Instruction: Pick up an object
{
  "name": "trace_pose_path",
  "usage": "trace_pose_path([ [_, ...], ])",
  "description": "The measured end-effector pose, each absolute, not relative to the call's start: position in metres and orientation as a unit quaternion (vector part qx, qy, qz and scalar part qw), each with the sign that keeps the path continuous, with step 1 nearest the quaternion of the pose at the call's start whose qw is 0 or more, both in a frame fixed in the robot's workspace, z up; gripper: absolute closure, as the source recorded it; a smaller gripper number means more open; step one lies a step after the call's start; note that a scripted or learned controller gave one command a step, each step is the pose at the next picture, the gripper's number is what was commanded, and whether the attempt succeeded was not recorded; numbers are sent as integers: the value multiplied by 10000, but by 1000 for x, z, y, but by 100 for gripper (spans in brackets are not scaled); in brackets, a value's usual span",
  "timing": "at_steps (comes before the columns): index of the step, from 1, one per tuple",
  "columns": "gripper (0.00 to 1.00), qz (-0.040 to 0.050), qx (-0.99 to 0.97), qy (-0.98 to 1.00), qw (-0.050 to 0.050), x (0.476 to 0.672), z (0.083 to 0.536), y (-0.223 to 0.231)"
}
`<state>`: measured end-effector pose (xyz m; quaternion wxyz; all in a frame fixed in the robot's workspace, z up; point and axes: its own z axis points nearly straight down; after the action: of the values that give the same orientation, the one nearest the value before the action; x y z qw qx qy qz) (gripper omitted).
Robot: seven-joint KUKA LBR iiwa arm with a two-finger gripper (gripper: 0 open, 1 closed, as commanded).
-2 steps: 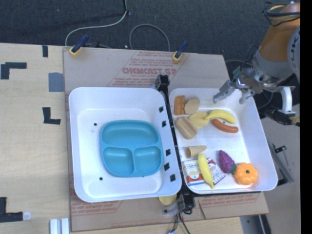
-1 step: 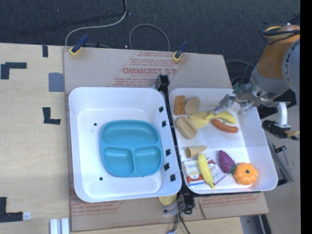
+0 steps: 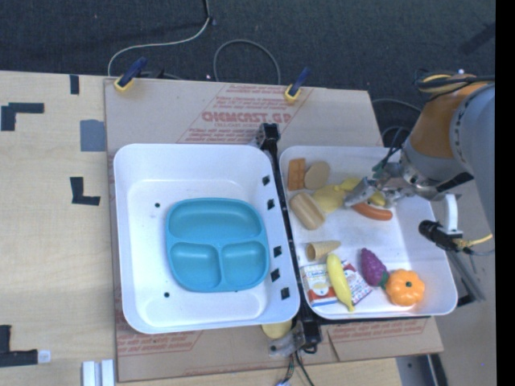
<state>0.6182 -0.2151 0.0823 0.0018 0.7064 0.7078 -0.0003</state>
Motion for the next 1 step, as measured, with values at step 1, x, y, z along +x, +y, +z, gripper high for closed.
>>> trace_pose_path([
  [1,0,6,7081,7061,26,493,88,-208],
])
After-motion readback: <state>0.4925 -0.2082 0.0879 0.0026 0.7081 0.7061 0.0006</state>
